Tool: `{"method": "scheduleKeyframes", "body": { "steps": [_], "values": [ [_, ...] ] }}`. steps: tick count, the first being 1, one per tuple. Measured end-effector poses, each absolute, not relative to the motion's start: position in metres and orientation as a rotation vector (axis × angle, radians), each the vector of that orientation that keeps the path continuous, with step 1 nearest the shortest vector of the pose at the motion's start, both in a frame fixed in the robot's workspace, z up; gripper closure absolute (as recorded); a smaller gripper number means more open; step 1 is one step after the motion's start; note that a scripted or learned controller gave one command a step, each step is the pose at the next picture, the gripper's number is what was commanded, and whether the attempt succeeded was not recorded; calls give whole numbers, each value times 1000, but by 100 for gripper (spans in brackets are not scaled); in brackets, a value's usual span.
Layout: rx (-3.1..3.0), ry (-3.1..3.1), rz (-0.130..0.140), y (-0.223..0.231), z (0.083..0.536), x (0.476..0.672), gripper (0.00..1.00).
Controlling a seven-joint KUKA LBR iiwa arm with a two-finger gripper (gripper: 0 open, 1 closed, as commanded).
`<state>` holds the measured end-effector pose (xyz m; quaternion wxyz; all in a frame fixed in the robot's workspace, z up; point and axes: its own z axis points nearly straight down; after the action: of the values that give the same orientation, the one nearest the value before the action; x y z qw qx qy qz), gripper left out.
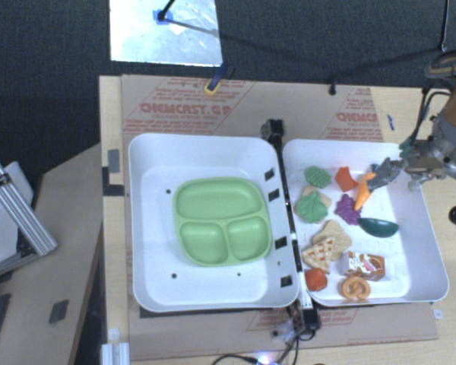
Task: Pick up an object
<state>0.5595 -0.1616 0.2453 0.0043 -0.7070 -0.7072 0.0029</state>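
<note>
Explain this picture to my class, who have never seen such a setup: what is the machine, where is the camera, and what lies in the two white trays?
One camera looks down at a slant on a bench. The grey robot arm reaches in from the right; its claw hovers over the right shallow white bin. That bin holds small toy foods, among them an orange plastic carrot, purple grapes and a brown pretzel. The left white bin holds a green three-compartment plate. I cannot tell whether the claw holds anything.
</note>
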Motion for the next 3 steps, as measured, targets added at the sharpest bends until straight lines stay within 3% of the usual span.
{"method": "scheduleKeyframes", "body": {
  "steps": [1,3],
  "values": [
    [-2218,-2226,-1,-161,252,562,0],
    [-2217,-2226,0,-160,157,574,0]
  ]
}}
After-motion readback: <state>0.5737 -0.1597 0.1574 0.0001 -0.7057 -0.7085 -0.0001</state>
